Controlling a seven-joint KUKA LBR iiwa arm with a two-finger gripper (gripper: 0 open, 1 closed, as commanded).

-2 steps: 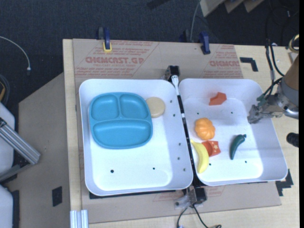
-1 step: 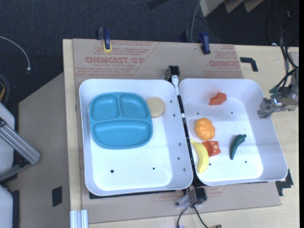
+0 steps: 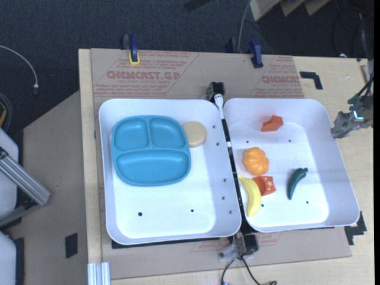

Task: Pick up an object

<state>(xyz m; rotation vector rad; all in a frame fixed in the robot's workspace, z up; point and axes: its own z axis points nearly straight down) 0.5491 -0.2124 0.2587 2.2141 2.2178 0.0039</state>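
Plainly, the pick has not begun: in the camera view the gripper point(image 3: 350, 122) sits at the far right edge, at about three o'clock from the right bin point(image 3: 320, 114), outside its rim and touching nothing, and whether its claw is wide or narrow I cannot tell at this size. All the likely targets lie in the right bin: an orange-red piece point(image 3: 272, 123) toward twelve o'clock of the bin's middle, an orange pumpkin-like piece point(image 3: 256, 159) toward nine o'clock, a small red piece point(image 3: 265, 184) just below it and touching a yellow banana point(image 3: 252, 196) that lies against the dividing wall at about seven o'clock, and a green pepper point(image 3: 295, 181) toward four o'clock, standing apart from the rest. The next move, as I judge it, calls for swinging in over the rim and descending on one isolated thing (the pepper is nearest and has free floor around it). The left bin point(image 3: 172, 218) holds a blue divided plate point(image 3: 152, 149) with a pale round disc point(image 3: 194, 133) touching its two o'clock corner. Both bins rest on a printed brown board point(image 3: 178, 70) clamped at twelve o'clock, with dark carpet point(image 3: 89, 10) beyond.
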